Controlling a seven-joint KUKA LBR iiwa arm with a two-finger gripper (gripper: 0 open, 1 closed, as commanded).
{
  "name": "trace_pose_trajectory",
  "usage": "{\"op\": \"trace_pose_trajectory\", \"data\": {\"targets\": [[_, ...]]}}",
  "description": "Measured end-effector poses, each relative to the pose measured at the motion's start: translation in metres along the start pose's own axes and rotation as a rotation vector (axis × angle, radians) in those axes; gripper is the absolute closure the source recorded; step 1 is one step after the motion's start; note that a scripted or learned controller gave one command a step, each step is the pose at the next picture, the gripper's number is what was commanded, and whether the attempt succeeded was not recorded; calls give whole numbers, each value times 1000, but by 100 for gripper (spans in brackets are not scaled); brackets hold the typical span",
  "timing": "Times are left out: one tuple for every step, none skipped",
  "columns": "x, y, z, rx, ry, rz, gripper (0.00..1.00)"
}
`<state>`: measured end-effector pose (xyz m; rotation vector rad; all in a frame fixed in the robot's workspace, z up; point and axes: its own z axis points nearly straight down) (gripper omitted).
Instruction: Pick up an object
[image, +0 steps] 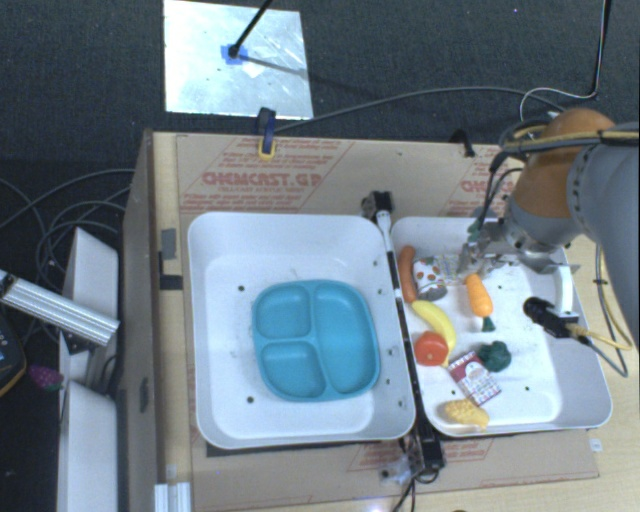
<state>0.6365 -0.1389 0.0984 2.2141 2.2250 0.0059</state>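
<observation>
Tool (470, 252) hangs low over right bin (590, 395), can't tell its state; nearest pick is the carrot (479, 296) just below it, right of the banana (434, 319): looks like light, stiff, slick toy plastic, best pinched across its narrow middle.

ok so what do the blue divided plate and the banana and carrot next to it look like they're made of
Blue plate: likely moulded plastic, with an even colour, soft sheen and rounded dividers. Banana and carrot: probably plastic toy food, being flat bright colours, smooth and slightly glossy. The view is too coarse to rule out rubber or foam.
</observation>
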Motion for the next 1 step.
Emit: {"op": "trace_pose_trajectory", "data": {"targets": [[79,-9,-88,-1,0,-1,100]]}}
